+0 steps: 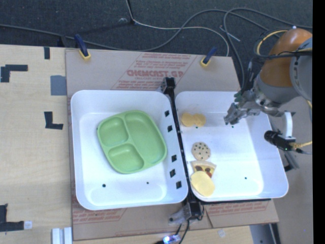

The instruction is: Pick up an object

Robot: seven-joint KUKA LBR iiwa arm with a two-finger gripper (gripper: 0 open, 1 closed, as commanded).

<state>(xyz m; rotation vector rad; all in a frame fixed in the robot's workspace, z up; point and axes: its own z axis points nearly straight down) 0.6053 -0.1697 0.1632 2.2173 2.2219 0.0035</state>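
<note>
At the right edge of the frame stands the arm (284,70), a thick rounded body in grey with a broad orange band wrapped over its upper part. A thin yellow cable loops along the orange section, and dark cables trail beside it. Below the band the wrist narrows into a cluster of grey metal parts ending in the gripper (233,117), small, dark and angular. A white bracket with a black cylindrical fitting sticks out at lower right.
</note>
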